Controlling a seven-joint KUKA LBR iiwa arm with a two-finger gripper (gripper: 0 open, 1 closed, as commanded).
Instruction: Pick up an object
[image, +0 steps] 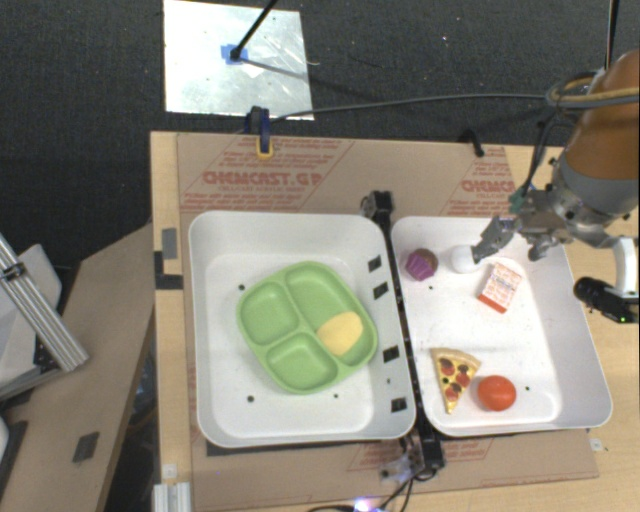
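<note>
Tool (512, 232) first — it hangs over the far edge of the right bin (590, 385), up around the twelve o'clock side of that bin, with the grey arm and its orange band coming in from three o'clock. From where I stand I cannot tell how wide it is spread, and nothing shows held in it.

Nearest to it are a small white object (462, 259), just at its seven o'clock, and a purple toy (421, 264) a little further toward nine o'clock. An orange-and-white packet (500, 286) lies flat just toward six o'clock of the tool. Well apart, near the front of the same bin, sit a pizza slice (453, 377) and a red tomato (496, 392), close beside each other. Over in the left bin (215, 300) a green divided plate (290, 325) carries a yellow piece (340, 331) in its right compartment.

Any of the three near things looks a fair target, I'd judge — but they crowd one another. A descent slightly off could nudge the round white object and send it rolling, or land on the packet's flat face and slide off. The bin wall close behind could also catch the tool.
</note>
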